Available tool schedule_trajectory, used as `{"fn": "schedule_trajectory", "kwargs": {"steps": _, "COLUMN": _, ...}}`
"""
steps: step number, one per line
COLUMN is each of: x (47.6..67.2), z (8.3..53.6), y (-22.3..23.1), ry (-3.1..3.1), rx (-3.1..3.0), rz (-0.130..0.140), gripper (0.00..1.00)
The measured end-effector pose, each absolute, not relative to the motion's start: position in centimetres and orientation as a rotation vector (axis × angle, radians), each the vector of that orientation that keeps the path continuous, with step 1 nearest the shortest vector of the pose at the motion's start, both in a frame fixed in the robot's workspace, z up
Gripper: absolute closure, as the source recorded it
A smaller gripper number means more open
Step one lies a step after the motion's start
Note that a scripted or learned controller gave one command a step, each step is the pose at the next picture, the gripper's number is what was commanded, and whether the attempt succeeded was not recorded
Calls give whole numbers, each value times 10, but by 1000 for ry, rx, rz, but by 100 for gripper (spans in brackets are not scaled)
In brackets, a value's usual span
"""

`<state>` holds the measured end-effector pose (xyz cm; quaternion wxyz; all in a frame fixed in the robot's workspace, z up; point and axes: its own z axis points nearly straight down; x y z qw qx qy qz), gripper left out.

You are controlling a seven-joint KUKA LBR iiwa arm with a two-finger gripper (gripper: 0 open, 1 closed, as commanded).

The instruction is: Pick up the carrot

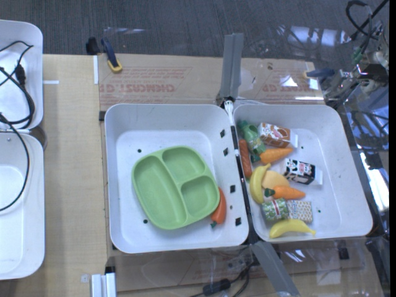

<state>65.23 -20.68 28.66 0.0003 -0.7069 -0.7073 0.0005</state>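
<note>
One carrot [219,206], orange with a green tip, lies in the left bin [117,166] against the right edge of a green divided plate [176,186]. The right bin [346,166] holds more carrots: a long thin one [245,158] along its left wall, a short one [276,154] near the middle, and another [288,192] just below it.
Packed among the carrots in the right bin are two yellow bananas [257,184] [292,228], a black-and-white milk carton [301,171], an orange carton [274,132], a green vegetable [249,132] and patterned packets [286,210]. Cables and gear [365,73] stand at the far right.
</note>
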Motion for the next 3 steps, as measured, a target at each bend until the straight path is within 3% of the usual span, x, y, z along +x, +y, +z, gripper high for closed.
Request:
{"fn": "schedule_trajectory", "kwargs": {"steps": 1, "x": 585, "z": 124, "y": -160, "ry": -1999, "rx": -2420, "rz": 5, "gripper": 0}}
{"fn": "schedule_trajectory", "kwargs": {"steps": 2, "x": 573, "z": 103, "y": -92, "ry": -1947, "rx": -2463, "rz": 4, "gripper": 0}}
{"fn": "schedule_trajectory", "kwargs": {"steps": 3, "x": 616, "z": 94, "y": -97, "ry": -1913, "rx": -2494, "rz": -2, "gripper": 0}}
